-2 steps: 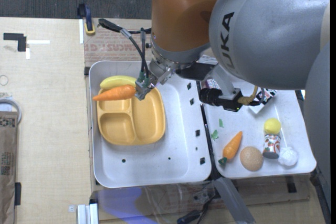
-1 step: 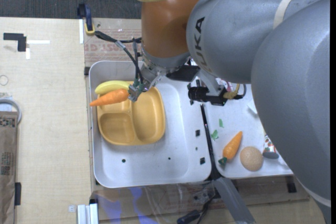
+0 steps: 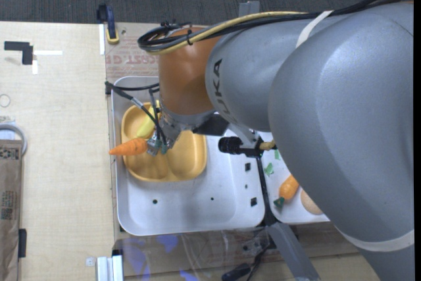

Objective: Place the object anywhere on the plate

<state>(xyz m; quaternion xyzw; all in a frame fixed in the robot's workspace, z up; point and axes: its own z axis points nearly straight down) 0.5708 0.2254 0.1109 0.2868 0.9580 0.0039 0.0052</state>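
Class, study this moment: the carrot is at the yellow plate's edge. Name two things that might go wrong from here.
1. The carrot juts past the left rim of the yellow plate, over the bin wall; released now, it may tip off the plate.
2. The hand sits low over the plate, so lifting away might nudge the plate or drag the carrot.

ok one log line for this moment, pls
arm: over left bin | jaws: at carrot | carrot: across yellow plate left rim | placement: unconfirmed
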